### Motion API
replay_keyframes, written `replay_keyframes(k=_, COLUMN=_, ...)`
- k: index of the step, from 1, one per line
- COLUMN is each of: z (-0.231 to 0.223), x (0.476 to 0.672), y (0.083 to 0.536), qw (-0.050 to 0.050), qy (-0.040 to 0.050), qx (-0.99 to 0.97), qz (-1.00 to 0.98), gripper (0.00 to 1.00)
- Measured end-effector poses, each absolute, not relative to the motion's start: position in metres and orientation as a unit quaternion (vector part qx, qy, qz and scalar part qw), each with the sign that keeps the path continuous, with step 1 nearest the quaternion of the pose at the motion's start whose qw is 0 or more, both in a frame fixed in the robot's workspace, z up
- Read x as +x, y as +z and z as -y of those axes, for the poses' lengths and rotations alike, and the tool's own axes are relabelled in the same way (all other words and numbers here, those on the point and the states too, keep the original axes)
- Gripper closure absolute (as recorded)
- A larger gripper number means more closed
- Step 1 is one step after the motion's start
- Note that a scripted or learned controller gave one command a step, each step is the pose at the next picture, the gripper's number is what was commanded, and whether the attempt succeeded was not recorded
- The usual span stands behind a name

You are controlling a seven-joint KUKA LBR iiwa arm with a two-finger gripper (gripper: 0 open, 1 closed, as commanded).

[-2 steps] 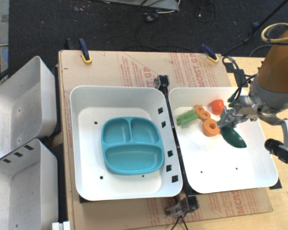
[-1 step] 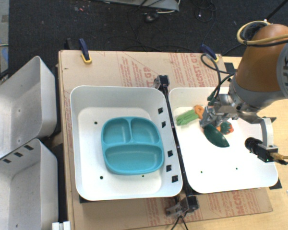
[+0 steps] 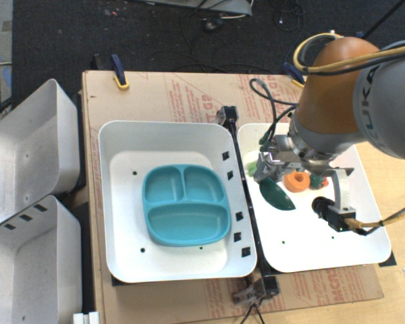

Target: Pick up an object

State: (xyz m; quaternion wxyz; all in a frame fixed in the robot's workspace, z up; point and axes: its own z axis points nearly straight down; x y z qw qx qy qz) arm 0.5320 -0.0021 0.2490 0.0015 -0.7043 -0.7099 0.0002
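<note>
The gripper (image 3: 291,169) hangs low over the right bin (image 3: 364,248), near its upper left part. Directly under it lies a small orange piece (image 3: 298,181), partly covered by the wrist. A dark green leaf-shaped piece (image 3: 277,196) rests on the bin floor just left of and below the orange one. A pale green bit (image 3: 254,171) peeks out by the bin's left wall. The arm's grey and orange body (image 3: 337,93) hides whatever lies further back in this bin.
The left bin (image 3: 115,181) holds a teal divided plate (image 3: 186,204). A black fitting with a cable (image 3: 332,214) sits low on the arm over the right bin. Two white tubs (image 3: 27,154) stand off the bench at far left.
</note>
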Motion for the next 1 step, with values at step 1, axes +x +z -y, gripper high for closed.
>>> replay_keyframes(k=1, z=-0.0538, x=0.5254, y=0.253, qw=0.001, qy=-0.0008, qx=-0.704, qz=0.71, gripper=1.0)
